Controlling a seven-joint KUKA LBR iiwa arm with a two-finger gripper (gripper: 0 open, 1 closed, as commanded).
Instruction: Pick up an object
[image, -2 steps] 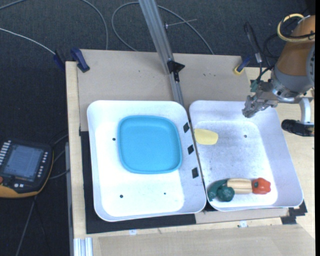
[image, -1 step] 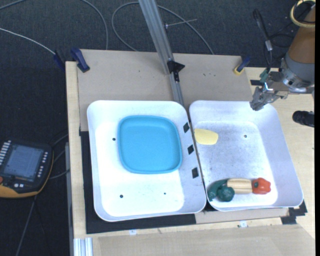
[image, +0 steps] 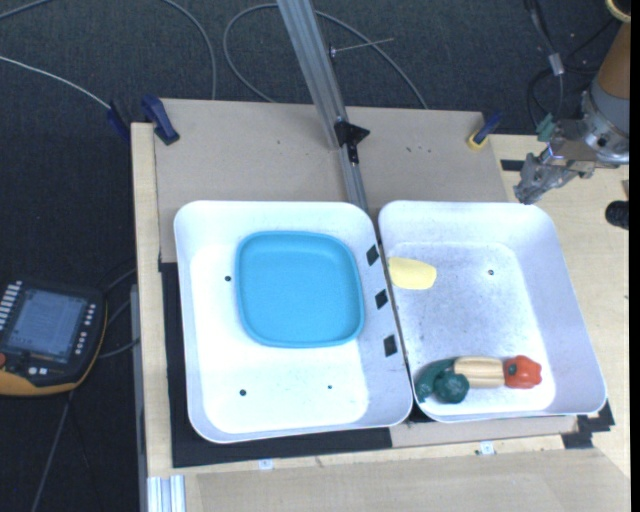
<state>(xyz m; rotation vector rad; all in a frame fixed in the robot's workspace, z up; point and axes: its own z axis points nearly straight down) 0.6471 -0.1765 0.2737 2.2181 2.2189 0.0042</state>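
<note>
In the right bin (image: 560, 290) a pale yellow piece (image: 412, 273) lies against the left wall. Along the front wall sit a dark green object (image: 443, 385), a tan cylinder-like piece (image: 479, 372) and a red object (image: 522, 372), close together in a row. My gripper (image: 532, 185) hangs above the bench just past the right bin's far right corner, away from all the objects. Nothing shows between its fingers.
The left bin (image: 205, 300) holds a blue square plate (image: 300, 288). A metal pole (image: 320, 70) slants down to the gap between the bins. Blue clamps (image: 160, 120) sit at the board's far corners. A handheld pendant (image: 45, 335) lies at the left.
</note>
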